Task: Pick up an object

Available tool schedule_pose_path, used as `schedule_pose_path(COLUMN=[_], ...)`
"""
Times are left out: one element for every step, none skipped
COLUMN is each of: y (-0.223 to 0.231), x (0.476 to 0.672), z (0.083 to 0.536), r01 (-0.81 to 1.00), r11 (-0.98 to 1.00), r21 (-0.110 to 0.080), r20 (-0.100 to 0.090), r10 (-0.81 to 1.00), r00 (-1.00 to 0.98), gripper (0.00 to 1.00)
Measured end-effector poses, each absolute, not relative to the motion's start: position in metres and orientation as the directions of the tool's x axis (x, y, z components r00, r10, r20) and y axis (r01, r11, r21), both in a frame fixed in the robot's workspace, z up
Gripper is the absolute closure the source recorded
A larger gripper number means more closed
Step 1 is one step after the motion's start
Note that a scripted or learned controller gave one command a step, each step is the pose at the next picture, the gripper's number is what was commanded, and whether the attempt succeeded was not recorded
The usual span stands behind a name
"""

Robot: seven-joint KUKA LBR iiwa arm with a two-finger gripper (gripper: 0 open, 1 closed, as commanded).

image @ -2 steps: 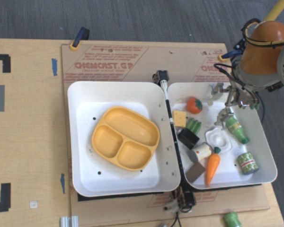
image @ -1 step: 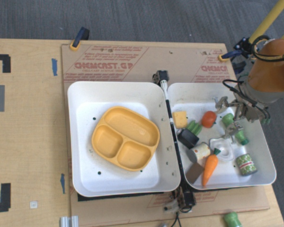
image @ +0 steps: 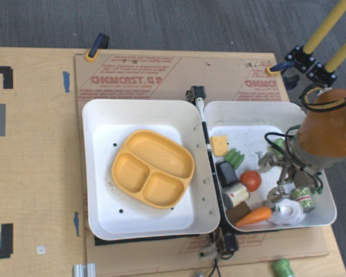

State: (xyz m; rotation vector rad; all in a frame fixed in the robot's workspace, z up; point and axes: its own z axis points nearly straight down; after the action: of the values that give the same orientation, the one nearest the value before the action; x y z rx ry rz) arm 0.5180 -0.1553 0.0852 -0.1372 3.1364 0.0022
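My gripper hangs low over the right bin, open, its two metal fingers spread apart with nothing held between them. Just left of it lies a red tomato. In front of it an orange carrot lies beside a white object. A green and white can sits under the wrist on the right. Further left in the bin are a yellow cheese block, a green vegetable, a black item and a cream cylinder.
The left bin holds a yellow divided plate. A raised rim separates the two bins. A green object lies on the bench outside the bins at the front right. Yellow poles stand at the back right.
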Motion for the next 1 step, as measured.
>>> schedule_pose_path(y=[-0.1826], x=[0.5665], z=[0.0996], r01=[0.022], r11=[1.0], r21=[0.0], r20=[-0.006], r10=[0.022], r00=[-1.0], gripper=[0.0])
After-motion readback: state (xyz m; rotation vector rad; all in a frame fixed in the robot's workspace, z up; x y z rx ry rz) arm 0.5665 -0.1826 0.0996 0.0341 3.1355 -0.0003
